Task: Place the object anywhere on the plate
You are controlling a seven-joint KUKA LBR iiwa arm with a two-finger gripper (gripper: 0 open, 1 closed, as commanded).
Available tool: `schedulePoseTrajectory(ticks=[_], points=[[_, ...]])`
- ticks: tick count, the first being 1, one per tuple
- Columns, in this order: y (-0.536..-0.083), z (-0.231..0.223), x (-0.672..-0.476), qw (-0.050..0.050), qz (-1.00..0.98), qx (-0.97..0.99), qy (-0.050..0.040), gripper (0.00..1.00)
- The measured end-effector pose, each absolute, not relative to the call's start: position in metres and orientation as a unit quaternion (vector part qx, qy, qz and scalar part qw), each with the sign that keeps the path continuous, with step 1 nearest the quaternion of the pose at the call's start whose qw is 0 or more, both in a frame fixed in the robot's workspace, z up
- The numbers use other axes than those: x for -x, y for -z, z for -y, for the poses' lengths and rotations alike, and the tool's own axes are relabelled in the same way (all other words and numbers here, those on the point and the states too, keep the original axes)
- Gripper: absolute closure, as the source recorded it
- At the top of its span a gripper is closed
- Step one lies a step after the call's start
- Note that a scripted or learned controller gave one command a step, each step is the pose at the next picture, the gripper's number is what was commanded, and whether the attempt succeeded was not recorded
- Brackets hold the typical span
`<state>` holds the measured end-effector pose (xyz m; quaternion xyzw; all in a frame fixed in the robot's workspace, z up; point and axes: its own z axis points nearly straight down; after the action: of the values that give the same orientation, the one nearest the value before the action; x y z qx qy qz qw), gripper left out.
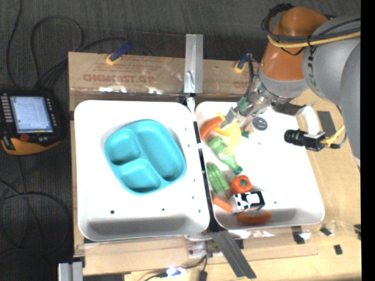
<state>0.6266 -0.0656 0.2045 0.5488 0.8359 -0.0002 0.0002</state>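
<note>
Plate (145, 156): teal, 3 compartments, sits in left bin (94, 209). Right bin (304, 180) holds approx 8 toy foods: 2 green bottles, yellow piece (232, 134), tomato (240, 184), carrot, cow-print block. End effector (245, 111) just above yellow piece; grip state – can't tell.

The grey arm reaches in from the right, orange band bulging above the wrist, angled down-left. Its hand (239, 113) hangs low at the arm's tip, pointing down-left.
</note>
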Motion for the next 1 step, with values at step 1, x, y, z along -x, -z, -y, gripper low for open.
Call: schedulePoseTrajectory(ticks=[1], points=[[-0.1890,0.0026,-0.6228,0.000,-0.858,-0.514,0.0006,1.00]])
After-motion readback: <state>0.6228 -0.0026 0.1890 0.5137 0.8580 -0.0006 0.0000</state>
